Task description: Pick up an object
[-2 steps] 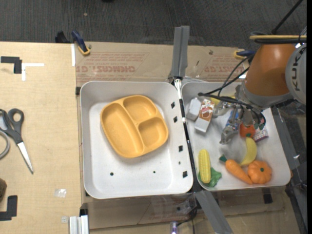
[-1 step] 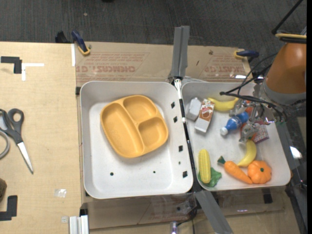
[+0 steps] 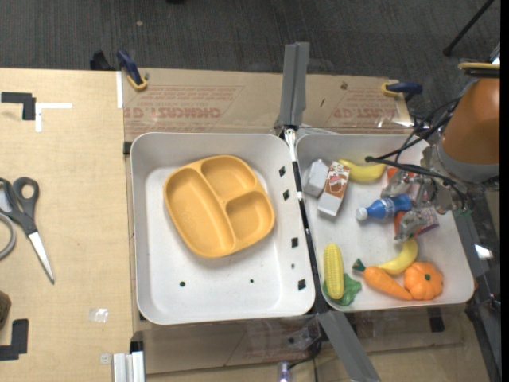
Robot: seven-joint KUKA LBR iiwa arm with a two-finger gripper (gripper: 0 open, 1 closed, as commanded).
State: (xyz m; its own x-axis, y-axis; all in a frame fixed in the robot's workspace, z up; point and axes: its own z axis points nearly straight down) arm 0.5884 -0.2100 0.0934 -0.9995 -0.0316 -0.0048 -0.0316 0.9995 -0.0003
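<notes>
My gripper (image 3: 417, 205) hangs low over the right white bin (image 3: 455, 291); whether it's spread or pinched I cannot tell. Small blue plastic bottle (image 3: 384, 208) lies just beside it, yellow toy banana (image 3: 400, 258) near. Crowding risks a nudge, not a grasp. Bin's right wall close; open floor toward centre.

two bins sit side by side. the left bin (image 3: 143, 237) holds a divided plate (image 3: 219, 205). in the right bin (image 3: 457, 245): carton (image 3: 336, 188) at far left, bottle (image 3: 383, 208) to its right, corn (image 3: 333, 270) near left, carrot (image 3: 386, 282) and pumpkin (image 3: 423, 281) along the near side (touching). scissors (image 3: 28, 221) lie far left on the bench.
</notes>
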